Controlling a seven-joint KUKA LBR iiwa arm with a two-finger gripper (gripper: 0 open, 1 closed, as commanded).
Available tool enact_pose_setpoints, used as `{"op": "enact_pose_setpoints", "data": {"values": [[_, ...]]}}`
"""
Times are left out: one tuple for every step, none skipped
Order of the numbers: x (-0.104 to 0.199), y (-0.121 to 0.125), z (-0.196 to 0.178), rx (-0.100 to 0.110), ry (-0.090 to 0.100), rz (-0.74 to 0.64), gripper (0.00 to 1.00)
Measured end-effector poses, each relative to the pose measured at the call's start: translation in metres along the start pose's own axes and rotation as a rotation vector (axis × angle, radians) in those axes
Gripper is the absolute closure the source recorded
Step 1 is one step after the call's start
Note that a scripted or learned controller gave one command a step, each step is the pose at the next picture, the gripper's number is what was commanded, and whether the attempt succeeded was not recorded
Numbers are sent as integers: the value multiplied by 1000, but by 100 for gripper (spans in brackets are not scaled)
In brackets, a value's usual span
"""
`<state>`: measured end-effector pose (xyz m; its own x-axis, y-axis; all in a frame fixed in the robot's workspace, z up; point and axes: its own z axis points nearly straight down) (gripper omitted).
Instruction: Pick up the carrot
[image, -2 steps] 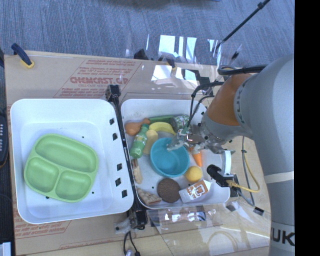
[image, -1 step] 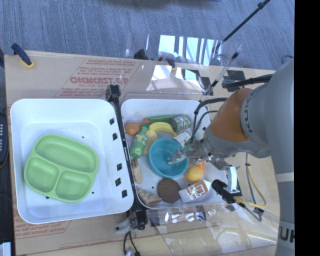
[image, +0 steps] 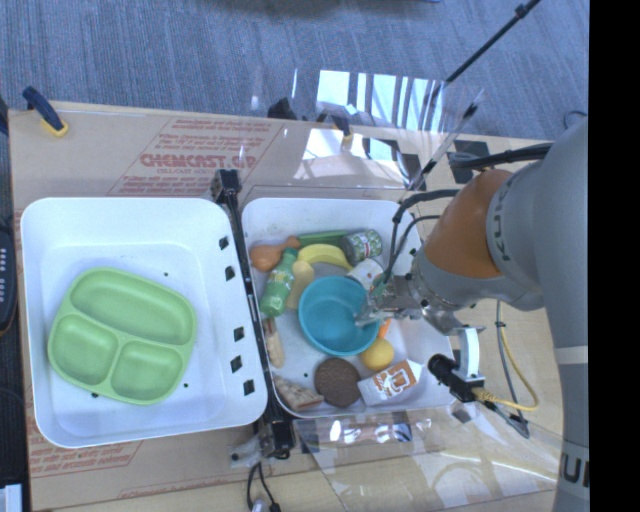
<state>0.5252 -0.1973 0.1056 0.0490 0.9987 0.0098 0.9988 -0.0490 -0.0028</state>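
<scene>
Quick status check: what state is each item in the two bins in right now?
Green divided plate: flat in left bin, nothing on it.
Blue bowl: upright in right bin.
Green bottle: lying on its side.
Banana: lying beside the bowl.
Gripper: low at the bowl's right rim.

A thick grey arm (image: 545, 235) with an orange band (image: 468, 232) above the wrist, trailing thin black cables.
</scene>
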Motion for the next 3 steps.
{"op": "enact_pose_setpoints", "data": {"values": [[96, -3, -42, -3, -15, 317, 100], [24, -47, -7, -8, -5, 179, 100], [96, -53, -56, 7, -6, 607, 100]]}}
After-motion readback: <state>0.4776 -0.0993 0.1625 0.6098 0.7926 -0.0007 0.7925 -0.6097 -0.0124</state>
